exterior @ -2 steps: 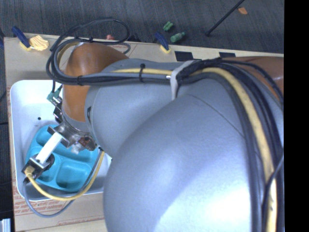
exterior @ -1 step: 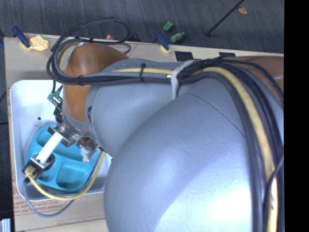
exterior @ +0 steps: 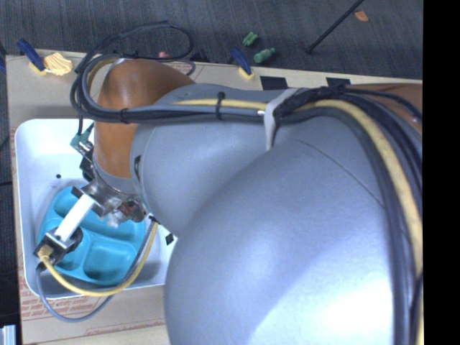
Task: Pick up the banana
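Currently reaching — arm [exterior: 287, 214] low over blue tray [exterior: 100, 254] in left bin [exterior: 29, 164].
Can't tell gripper state — next: confirm banana location.

Dark grey ribbed carpet [exterior: 129, 6] spans the 12 o'clock band. Small green pieces [exterior: 257, 47] and an orange scrap [exterior: 361, 16] lie on it, and a thin black stand leg [exterior: 345, 16] slants at 1 o'clock. The tan tabletop [exterior: 215, 69] edge carries blue clamps [exterior: 241, 61] and black tape patches [exterior: 273, 83]. Lighting is even and soft.
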